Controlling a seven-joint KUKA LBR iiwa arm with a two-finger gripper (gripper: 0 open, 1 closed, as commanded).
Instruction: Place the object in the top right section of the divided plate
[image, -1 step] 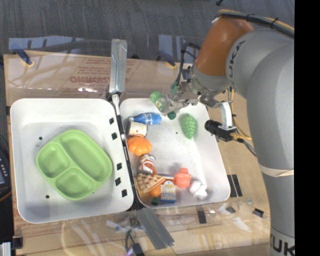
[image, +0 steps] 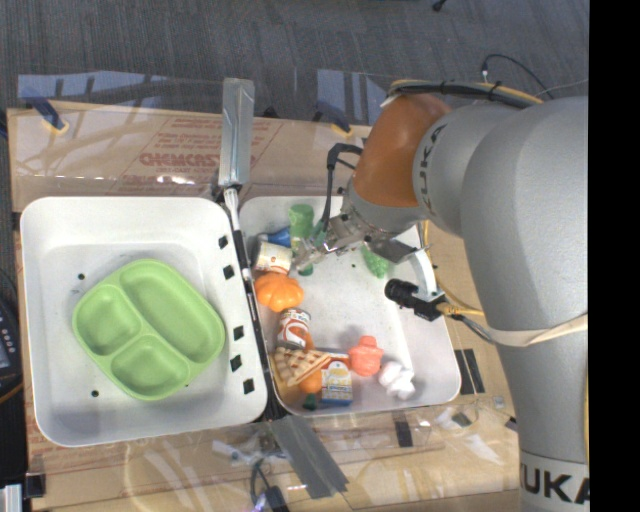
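1. Seen from above at a slant: two shallow white bins side by side on a table (image: 90, 140) covered with cardboard and clear film; left bin (image: 50, 250), right bin (image: 440, 370)
2. In the left bin, a green divided plate (image: 148, 327) lying flat near the middle, three sections, turned at an angle, nothing in any section
3. In the right bin, a heap of small toy foods, mostly along the left wall and front edge: orange pumpkin (image: 278, 291) by the divider, small can (image: 294, 327) just below it, waffle piece (image: 298, 364) touching a small carton (image: 337, 384), pink piece (image: 366, 356) beside that, white piece (image: 397, 379) near the front right
4. At the back of the right bin, a green cup-like thing (image: 301, 219), upright, with a small blue thing (image: 279, 238) to its left and a white tub (image: 271, 257) with a reddish label below; another green piece (image: 376, 264) just to the right of the claw
5. Grey arm with orange band (image: 395, 150) reaching in from the right, bent down over the back of the right bin
6. Claw (image: 322, 243) low among the items at the back left of the right bin, next to the green cup-like thing; cannot tell whether spread or pressed together, cannot tell whether anything sits between its tips
7. Which toy is the one to be moved: cannot tell; all still in the right bin, well apart from the plate
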